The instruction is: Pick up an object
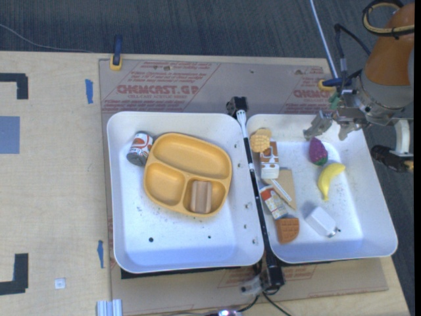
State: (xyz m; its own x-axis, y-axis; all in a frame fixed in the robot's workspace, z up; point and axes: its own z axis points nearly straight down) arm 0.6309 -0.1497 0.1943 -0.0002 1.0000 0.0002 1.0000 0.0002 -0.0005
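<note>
Gripper (331, 126) first: it hangs over the far right corner of the right bin (368, 229), its two fingers spread apart with nothing between them. It sits just above and a little behind the purple fruit (318, 151), close but, as far as I can tell, not touching it. So no object has been picked up yet; I'd judge the grasp has yet to be made.

Going by size from there: the left bin (125, 242) carries a big yellow divided tray (187, 173), with a brownish block (200, 196) lying in one of its lower compartments. A small can (139, 149) lies on its side just beside the tray's far left edge.

In the right bin, a row of small packets and food bits runs along the left wall. A banana (329, 178) lies just below the purple fruit, and a small white box (321, 220) sits nearer the front.

What is left, I reckon, is everything that counts: come down, close on something, and lift. The purple fruit looks the likeliest pick.
</note>
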